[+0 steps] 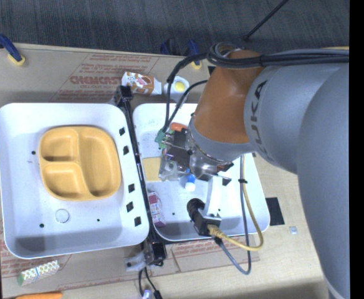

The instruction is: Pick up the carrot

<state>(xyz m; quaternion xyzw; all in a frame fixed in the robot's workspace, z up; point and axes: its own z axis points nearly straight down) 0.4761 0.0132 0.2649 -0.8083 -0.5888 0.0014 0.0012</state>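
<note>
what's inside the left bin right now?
The left bin holds a yellow divided tray, its three compartments bare, and a small round clear item near the front. No carrot visible there. The arm covers much of the right bin, hiding its contents.

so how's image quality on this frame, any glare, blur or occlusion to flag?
Camera view: lighting is even and soft, with a faint shadow along the near wall of the left bin; the yellow tray is sharp, no strong glare; the arm sits close to the lens, slightly soft, and blocks much of the right bin; the tool is cluttered and hard to read.
</note>
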